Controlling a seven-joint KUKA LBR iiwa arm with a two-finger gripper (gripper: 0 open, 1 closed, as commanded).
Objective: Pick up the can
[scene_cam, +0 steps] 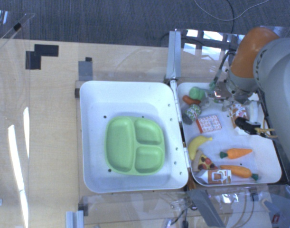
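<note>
- Clutter first: at the near rim of my right bin (273, 175) lie carrots (236, 153) and a banana (198, 144), easy to snag.
- The can (192, 111) lies on its side at nine o'clock, against the wall; it may roll.
- My pincer (220, 93) hangs at twelve o'clock; I cannot tell its opening.

Reaching in from the right: a bulky grey arm (277, 70) with an orange band (249, 49) above the wrist, bent downward. Metallic two-finger gripper (221, 93) low at the end, finger state too blurred to judge.
</note>
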